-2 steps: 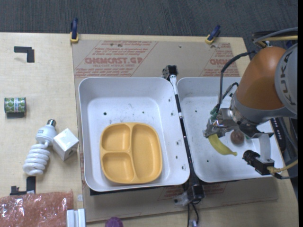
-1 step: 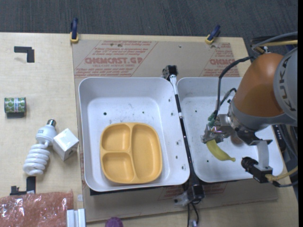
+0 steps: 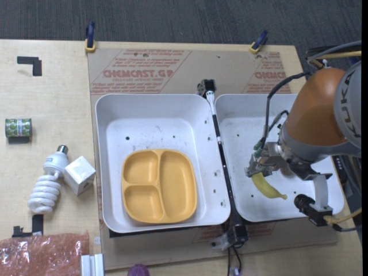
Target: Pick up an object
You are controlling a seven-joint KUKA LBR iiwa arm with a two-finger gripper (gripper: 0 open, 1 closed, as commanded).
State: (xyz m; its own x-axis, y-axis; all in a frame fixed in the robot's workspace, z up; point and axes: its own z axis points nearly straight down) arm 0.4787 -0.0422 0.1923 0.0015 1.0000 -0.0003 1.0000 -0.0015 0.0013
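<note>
A yellow banana lies in the right bin, near its front edge. My gripper hangs over the banana's upper left end, touching or very close to it. The rest of the banana stretches out to the lower right, free of the gripper. The arm's orange band and grey wrist cover the right part of this bin.
In the left bin rests a yellow three-part plate. A black bar runs along the divide between the bins. Left of the bins, on the bench, lie a light bulb, a white cube, a green can and a pink bag.
</note>
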